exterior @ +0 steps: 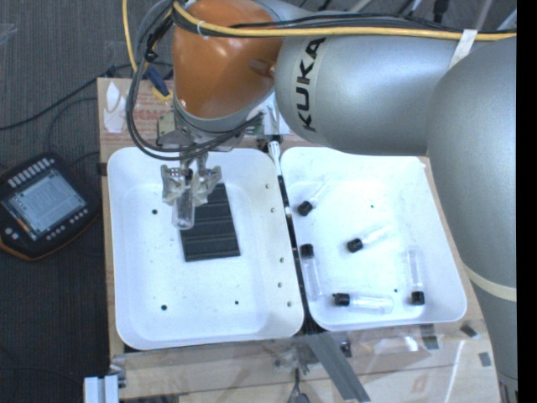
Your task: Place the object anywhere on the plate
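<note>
A dark carpeted floor surrounds the tabletop [117, 91], which carries two white bins side by side. A clear vial [183, 211] hangs upright in the pincer [191, 193], clamped between its fingers over the left bin [134, 309], its lower end at the far left edge of the dark ribbed plate [210, 225]. In the right bin [436, 300] lie several more black-capped vials [362, 302]. Released here, the vial could tip or roll off the plate's left edge, since it sits barely over the plate.

Arm [352, 74] overhangs left bin [134, 309], open floor around dark plate [210, 229], vials [365, 302] scattered in right bin [445, 300]
</note>
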### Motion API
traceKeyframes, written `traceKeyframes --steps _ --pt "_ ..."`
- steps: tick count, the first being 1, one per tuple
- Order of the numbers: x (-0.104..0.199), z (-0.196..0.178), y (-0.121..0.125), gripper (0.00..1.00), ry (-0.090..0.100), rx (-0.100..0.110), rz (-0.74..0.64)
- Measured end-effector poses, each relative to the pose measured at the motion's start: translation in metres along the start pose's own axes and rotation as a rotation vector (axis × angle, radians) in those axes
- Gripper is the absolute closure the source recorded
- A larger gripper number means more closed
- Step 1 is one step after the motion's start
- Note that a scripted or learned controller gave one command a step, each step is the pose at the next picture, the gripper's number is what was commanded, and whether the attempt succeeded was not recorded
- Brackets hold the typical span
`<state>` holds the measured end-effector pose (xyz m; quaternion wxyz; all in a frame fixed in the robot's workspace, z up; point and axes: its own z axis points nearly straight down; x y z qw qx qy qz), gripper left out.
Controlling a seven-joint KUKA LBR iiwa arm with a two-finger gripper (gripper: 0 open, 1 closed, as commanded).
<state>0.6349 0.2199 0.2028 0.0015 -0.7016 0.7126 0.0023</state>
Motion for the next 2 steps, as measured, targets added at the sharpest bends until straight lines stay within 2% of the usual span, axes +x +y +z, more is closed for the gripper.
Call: traceKeyframes --steps 1,2 --pt "-0.001 -0.031 0.081 1.0 0.002 -0.001 -0.151" --pt "-0.013 -0.007 0.143 1.0 0.001 -0.005 -0.674"
